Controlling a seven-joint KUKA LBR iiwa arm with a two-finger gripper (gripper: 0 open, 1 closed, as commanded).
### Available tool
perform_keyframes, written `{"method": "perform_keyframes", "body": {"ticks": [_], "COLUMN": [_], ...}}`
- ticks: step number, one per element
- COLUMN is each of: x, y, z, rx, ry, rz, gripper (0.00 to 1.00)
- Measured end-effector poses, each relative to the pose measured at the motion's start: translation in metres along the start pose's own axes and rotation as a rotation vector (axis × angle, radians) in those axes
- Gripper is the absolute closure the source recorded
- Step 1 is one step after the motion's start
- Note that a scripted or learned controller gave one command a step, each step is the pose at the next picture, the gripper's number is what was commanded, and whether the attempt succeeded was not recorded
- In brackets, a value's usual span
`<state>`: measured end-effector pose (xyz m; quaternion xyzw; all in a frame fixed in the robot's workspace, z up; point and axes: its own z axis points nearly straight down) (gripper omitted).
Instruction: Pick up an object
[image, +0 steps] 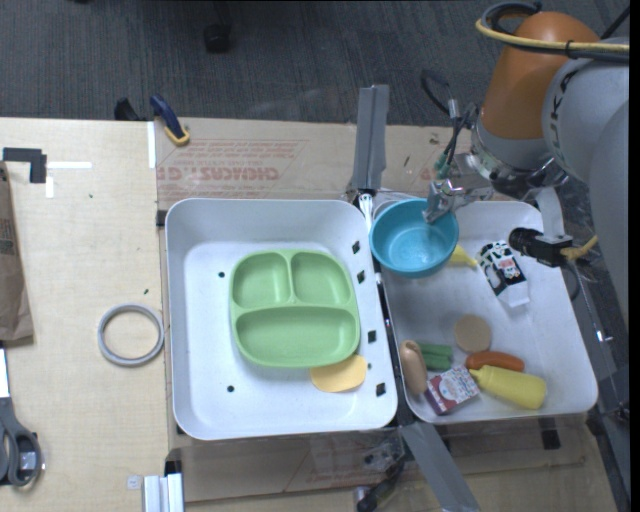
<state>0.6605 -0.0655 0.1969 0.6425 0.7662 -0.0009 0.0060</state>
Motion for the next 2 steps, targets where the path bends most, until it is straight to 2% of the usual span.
{"method": "perform_keyframes", "body": {"ticks": [1,2], "x": [0.055,0.038], "y": [-0.006,-0.086], "z": [-0.070,-0.099], "rx": [0.011,0.010], "ry": [0.008,0.009], "rz": [0.207,-0.015], "gripper": [1.00,1.00]}}
